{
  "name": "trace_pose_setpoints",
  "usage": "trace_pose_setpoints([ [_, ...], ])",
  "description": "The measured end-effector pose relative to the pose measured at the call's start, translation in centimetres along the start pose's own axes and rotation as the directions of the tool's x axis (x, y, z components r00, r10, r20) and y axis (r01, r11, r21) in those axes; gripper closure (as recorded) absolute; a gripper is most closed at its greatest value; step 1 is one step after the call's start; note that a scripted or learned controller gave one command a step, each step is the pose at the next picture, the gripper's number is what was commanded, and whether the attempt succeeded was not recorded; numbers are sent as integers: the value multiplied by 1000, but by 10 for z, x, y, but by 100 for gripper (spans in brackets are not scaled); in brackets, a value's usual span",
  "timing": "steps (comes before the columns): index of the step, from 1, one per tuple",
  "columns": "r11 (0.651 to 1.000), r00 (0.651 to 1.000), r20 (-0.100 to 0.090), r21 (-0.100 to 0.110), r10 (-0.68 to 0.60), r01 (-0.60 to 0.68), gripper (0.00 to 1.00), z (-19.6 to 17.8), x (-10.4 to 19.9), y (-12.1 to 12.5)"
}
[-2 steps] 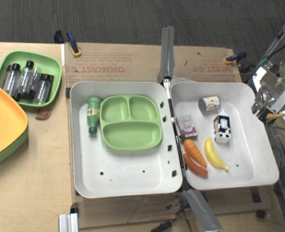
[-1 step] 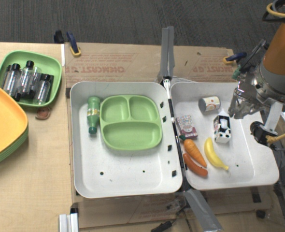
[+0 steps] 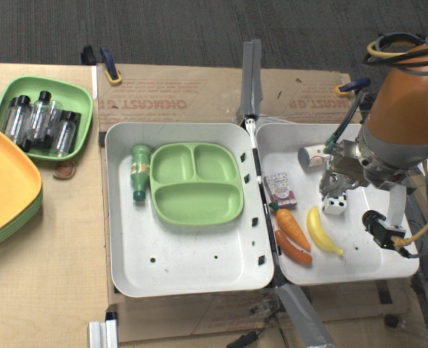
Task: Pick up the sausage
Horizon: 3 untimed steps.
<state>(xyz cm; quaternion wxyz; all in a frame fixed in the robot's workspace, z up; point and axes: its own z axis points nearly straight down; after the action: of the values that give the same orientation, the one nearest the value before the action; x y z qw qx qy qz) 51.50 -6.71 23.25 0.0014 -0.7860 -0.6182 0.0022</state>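
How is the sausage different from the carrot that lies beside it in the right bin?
The sausage is reddish and evenly thick with rounded ends; the carrot is brighter orange and tapers from one end to the other. The sausage lies nearer the bin's front edge, the carrot just behind it. Both lie flat at a similar slant, close together.

The 2 bins (image 3: 188, 270) look like smooth white plastic with a faint sheen. The green tray (image 3: 196, 182) is matt plastic. The sausage (image 3: 294, 249), carrot (image 3: 292, 227) and banana (image 3: 321, 231) are glossy. The surface (image 3: 47, 281) at lower left is pale wood, the sheet (image 3: 178, 98) behind the bins brown cardboard.
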Motion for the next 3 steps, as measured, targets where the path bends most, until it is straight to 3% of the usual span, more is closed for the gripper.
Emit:
trace_pose_setpoints([
  [1,994,994,1,-3,-111,111,100,-147,-18,55],
  [2,953,953,1,1,303,-303,100,-90,-9,-37],
  [3,988,988,1,-2,155,-155,100,-129,-60,10],
])
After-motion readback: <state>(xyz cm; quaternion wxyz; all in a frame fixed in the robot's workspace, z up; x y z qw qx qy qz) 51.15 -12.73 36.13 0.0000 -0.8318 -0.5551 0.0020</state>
